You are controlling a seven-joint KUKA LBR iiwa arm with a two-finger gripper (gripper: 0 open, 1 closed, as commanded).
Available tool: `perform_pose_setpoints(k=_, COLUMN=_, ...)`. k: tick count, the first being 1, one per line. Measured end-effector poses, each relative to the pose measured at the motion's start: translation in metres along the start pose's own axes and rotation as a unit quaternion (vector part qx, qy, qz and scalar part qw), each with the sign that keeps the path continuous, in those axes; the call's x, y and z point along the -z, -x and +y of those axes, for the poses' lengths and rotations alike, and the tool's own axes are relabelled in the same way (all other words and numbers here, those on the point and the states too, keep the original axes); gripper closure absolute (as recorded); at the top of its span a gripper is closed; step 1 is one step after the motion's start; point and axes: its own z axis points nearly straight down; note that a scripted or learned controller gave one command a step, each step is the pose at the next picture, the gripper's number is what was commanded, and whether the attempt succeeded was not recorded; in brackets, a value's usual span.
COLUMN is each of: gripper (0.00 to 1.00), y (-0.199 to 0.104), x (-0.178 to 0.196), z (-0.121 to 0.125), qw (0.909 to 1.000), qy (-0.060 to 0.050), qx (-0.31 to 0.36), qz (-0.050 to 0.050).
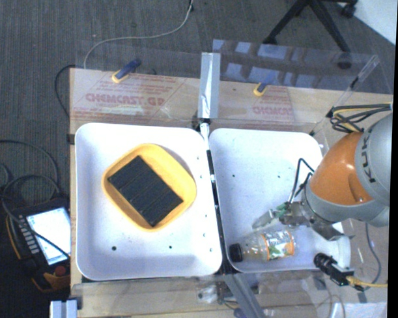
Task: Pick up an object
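A clear plastic bottle [269, 246] with an orange label and a black cap lies on its side at the front edge of the right bin [257, 163], cap pointing left. My gripper [270, 219] hangs just above and behind the bottle, low over the bin floor, with the orange-banded wrist [338, 176] behind it to the right. Nothing is visibly held. In the left bin [86, 203] rests a yellow dish [182, 169] with a black ribbed pad [144, 189] lying in it.
A raised divider [211, 181] separates the two bins. Clear panels and a grey post [208, 84] stand along the back of the bench. Cables [347, 114] trail by the arm at the right. A black fitting [329, 265] sits off the right bin's front corner.
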Motion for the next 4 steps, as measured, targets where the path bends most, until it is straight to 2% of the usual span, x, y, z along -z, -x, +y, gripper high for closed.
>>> perform_pose_setpoints(k=1, gripper=0.00, y=0.053, x=0.000, z=0.001, qw=0.9962, qy=0.004, qx=0.087, qz=0.002)
perform_pose_setpoints(k=2, gripper=0.00, y=-0.028, x=0.001, z=0.006, qw=0.9971, qy=0.006, qx=0.076, qz=0.000)
perform_pose_setpoints(k=3, gripper=0.00, y=-0.001, x=-0.001, z=0.061, qw=0.9987, qy=0.001, qx=-0.052, qz=0.003)
perform_pose_setpoints(k=4, gripper=0.00, y=0.039, x=0.000, z=0.001, qw=0.9999, qy=0.005, qx=-0.014, qz=0.000)
